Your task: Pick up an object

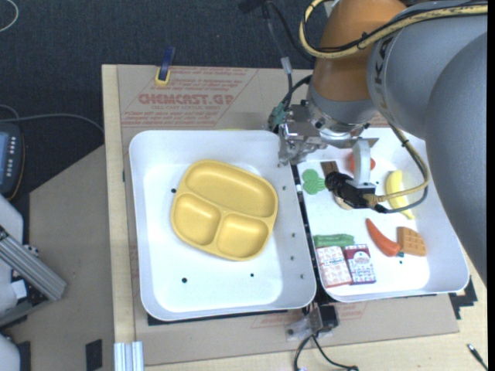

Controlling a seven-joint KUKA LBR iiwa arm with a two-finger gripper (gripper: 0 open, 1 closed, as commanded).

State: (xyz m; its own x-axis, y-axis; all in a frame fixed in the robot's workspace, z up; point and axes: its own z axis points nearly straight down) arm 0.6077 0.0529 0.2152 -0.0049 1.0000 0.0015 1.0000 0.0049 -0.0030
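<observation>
1. Approach step: end effector (309,141) poised at 12 o'clock of the right bin (441,273); finger state impossible to tell.
2. Nearest target: green toy (312,181), just below at 6 o'clock.
3. Next, probably: descend straight, clear of the bin wall, then pinch.

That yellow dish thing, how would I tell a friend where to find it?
Look in the left white bin. The yellow divided plate lies near its middle, with three compartments. The small toy foods lie in the right white bin.
</observation>
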